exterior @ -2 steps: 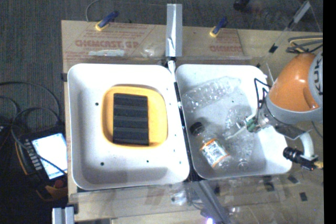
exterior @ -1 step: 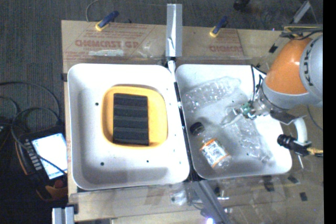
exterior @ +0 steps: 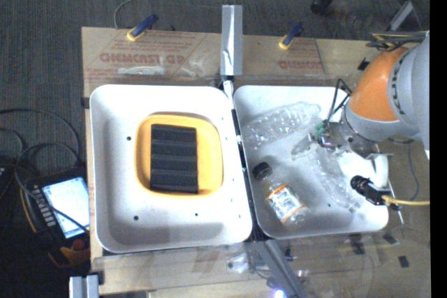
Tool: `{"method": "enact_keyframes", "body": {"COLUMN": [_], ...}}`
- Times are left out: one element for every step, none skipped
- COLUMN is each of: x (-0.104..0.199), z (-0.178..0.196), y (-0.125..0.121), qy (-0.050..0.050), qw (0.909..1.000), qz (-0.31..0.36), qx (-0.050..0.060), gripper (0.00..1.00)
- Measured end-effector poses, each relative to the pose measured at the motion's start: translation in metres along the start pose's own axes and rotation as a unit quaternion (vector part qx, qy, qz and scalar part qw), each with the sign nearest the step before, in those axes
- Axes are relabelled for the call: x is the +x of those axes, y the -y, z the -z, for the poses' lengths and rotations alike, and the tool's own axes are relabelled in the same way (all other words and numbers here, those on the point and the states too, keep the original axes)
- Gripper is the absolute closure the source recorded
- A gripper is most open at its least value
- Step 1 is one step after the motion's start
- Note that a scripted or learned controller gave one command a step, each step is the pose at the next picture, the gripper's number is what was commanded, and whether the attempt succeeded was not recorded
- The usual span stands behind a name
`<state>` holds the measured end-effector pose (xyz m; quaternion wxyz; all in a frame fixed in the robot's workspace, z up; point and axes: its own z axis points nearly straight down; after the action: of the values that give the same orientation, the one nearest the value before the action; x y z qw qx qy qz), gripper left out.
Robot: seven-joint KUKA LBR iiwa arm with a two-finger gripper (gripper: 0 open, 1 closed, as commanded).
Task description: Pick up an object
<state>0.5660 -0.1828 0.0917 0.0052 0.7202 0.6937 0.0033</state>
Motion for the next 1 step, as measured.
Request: {"method": "enact_keyframes", "body": {"x": [-0.017], "z": [-0.0017], "y": [-0.0625], "qy": [0.001], "qw": [0.998], "qz": [0.063], "qx": [0.004], "gripper": [0.0]}}
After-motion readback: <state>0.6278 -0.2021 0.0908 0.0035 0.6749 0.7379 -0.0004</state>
